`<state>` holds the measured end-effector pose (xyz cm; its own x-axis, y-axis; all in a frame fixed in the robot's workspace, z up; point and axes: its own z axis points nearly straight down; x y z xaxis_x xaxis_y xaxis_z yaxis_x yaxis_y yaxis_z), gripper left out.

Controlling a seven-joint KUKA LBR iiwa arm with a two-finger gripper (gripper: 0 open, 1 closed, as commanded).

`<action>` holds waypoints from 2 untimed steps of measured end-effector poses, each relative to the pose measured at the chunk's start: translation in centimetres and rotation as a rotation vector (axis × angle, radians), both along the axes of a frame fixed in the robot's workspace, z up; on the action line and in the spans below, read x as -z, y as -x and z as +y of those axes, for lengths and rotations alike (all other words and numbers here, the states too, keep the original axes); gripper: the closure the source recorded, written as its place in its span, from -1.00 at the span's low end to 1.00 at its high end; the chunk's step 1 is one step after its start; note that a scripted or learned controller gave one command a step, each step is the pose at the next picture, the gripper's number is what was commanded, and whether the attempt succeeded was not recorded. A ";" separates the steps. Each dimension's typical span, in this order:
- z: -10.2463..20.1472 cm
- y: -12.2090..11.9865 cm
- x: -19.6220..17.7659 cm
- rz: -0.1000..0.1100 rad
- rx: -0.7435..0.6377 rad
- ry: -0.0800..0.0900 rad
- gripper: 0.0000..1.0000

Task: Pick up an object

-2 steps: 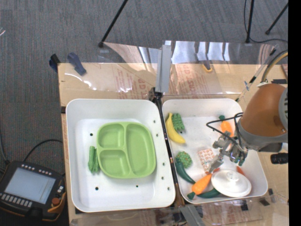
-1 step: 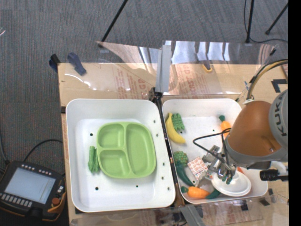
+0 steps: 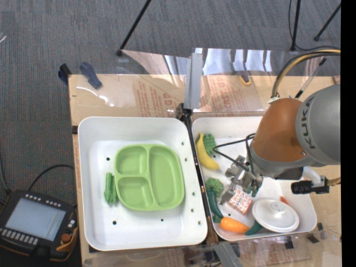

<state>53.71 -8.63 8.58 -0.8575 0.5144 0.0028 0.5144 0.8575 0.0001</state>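
Observation:
My gripper (image 3: 243, 181) hangs low over the middle of the right bin (image 3: 233, 128), just above a small red and white packet (image 3: 240, 201). Nothing shows between its fingers. To its left lie a yellow banana (image 3: 204, 154) with a green leafy piece (image 3: 209, 143), and a broccoli (image 3: 214, 186). A dark green vegetable (image 3: 214, 206) and an orange carrot (image 3: 234, 225) lie along the bin's front. At the front right sits a white lidded dish (image 3: 275, 214).
The left bin (image 3: 94, 132) holds a green divided plate (image 3: 149, 177) and a green pea pod (image 3: 110, 188). A black pendant with a screen (image 3: 34, 222) lies off the bench at the lower left. The arm's orange band (image 3: 281, 132) and grey body cover the right bin's far right.

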 end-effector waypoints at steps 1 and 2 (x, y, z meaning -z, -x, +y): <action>0.3 5.9 -0.3 -0.010 0.081 0.007 -1.00; 0.6 5.9 -0.9 -0.002 0.075 0.001 1.00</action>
